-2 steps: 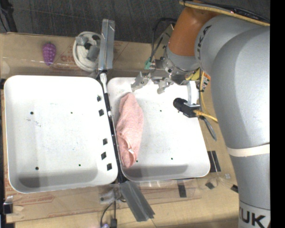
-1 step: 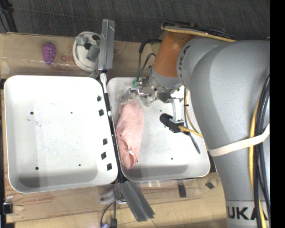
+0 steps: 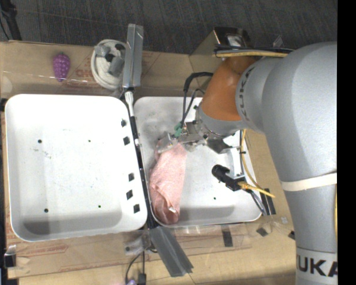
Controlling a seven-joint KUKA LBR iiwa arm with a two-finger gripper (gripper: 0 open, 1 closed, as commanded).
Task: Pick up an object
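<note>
From above we see the tool [image 3: 186, 136] low in the right bin [image 3: 197, 209], at the top end of a pink soft lump [image 3: 168, 180] lying along its left wall; how open it is we cannot tell. The grey arm [image 3: 296, 111] overhangs the bin's right edge. A purple thing [image 3: 61, 66] and a white coil [image 3: 107, 64] sit on the worktop [image 3: 24, 58]

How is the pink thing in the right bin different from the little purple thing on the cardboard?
The pink thing is pale, long and large; the purple thing is dark, rounded and small. The pink thing lies in the right bin along its left wall; the purple thing sits outside the bins on the cardboard. The gripper is at the pink thing's upper end, far from the purple thing.
</note>
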